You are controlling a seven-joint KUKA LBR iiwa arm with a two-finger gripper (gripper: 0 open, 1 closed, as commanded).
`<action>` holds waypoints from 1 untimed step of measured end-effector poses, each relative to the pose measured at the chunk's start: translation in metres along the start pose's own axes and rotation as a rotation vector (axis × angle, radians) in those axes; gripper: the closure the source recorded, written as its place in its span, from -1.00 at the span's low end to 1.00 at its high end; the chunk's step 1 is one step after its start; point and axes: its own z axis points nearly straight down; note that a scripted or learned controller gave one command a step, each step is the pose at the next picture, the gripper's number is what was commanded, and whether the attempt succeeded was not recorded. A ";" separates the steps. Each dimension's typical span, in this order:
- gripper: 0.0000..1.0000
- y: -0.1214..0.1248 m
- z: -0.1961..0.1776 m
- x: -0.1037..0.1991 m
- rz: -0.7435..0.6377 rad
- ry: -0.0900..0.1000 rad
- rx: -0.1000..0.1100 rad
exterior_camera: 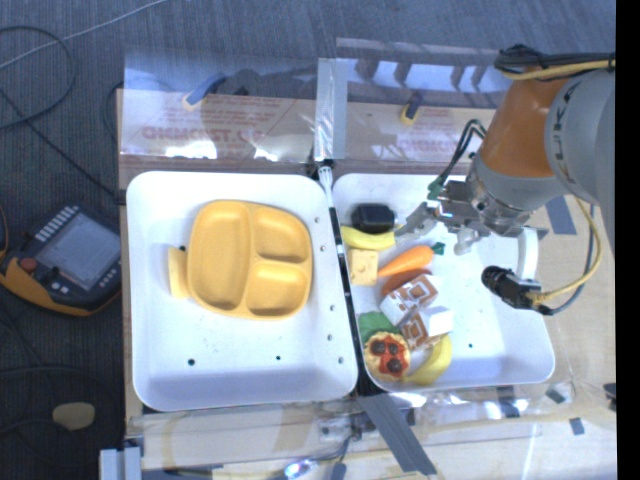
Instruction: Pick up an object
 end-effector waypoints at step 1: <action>-1.00 0.015 0.081 0.009 -0.134 -0.002 -0.013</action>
